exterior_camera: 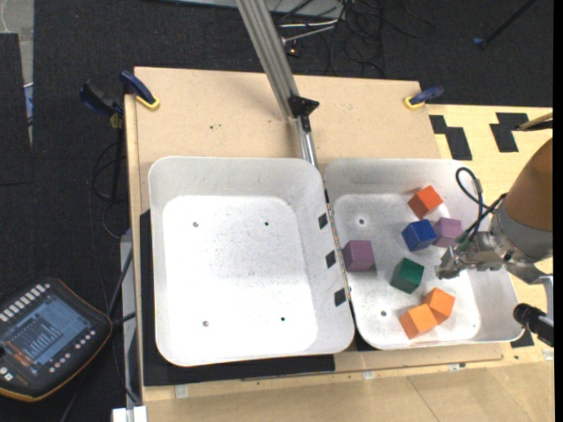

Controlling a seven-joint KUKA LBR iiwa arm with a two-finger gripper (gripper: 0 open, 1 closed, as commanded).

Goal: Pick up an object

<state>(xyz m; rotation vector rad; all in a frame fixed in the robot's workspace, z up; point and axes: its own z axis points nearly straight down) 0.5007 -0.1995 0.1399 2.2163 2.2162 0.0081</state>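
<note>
The right bin (pixel 378 187) holds several small blocks. An orange block (pixel 426 200) lies toward the back, with a blue block (pixel 420 234) and a pale purple block (pixel 449 229) just in front of it. A purple block (pixel 358 255) sits near the bin's left wall, and a green block (pixel 407 275) lies in the middle. Two orange blocks (pixel 418 319) (pixel 441 302) rest near the front. My gripper (pixel 450 265) hangs low at the bin's right side, between the pale purple block and the front orange blocks. Nothing visible sits between its fingers.
The left bin (pixel 176 183) stands beside the right one on the wooden bench. A metal pole (pixel 273 51) slants down to the bins' shared edge. Blue clamps (pixel 136 86) (pixel 427 97) grip the board's back corners. A teach pendant (pixel 44 332) lies at lower left.
</note>
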